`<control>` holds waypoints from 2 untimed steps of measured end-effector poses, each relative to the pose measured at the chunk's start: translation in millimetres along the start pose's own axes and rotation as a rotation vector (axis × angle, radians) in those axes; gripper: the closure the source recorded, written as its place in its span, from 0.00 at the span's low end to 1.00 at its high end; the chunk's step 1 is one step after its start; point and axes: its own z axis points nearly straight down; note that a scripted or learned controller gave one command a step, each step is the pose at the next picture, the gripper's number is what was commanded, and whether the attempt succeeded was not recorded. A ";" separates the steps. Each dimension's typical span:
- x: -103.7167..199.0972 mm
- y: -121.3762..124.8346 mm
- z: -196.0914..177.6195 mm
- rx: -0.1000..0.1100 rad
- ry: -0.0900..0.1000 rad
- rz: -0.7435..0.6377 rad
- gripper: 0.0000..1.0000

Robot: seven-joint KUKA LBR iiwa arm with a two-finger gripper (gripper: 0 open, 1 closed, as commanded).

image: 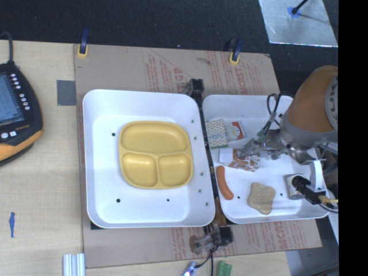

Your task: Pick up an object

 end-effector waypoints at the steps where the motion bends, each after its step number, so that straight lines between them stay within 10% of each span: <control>1: 23.4 55.9 14.8 0.017 0.000 0.003 0.00; 2: 20.9 95.8 17.0 0.017 0.003 0.002 0.00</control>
